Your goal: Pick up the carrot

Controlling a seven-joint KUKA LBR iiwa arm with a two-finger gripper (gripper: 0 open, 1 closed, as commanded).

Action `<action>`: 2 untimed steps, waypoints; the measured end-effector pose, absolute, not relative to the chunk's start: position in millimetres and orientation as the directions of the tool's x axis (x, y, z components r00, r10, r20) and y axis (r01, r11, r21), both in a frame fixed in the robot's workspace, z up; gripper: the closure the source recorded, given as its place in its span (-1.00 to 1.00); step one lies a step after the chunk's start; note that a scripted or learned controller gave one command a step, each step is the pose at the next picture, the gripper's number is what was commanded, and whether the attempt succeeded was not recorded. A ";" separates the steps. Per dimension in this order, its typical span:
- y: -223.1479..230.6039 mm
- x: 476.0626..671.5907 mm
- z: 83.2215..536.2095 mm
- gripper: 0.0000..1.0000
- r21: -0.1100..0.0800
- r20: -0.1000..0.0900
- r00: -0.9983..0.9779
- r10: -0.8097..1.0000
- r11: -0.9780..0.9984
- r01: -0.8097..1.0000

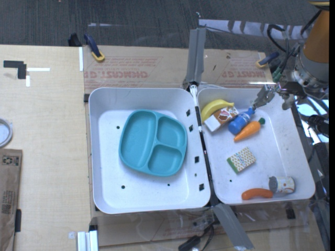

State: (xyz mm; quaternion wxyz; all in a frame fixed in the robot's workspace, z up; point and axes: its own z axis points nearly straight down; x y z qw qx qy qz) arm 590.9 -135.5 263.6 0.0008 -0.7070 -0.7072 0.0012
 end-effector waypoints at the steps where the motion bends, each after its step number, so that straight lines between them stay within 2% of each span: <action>1: -162.4 557.4 164.9 -1.00 -0.003 0.001 -0.182 0.983 0.182 0.983; 2: -191.8 595.2 90.9 -1.00 -0.001 0.000 -0.252 0.968 0.252 0.968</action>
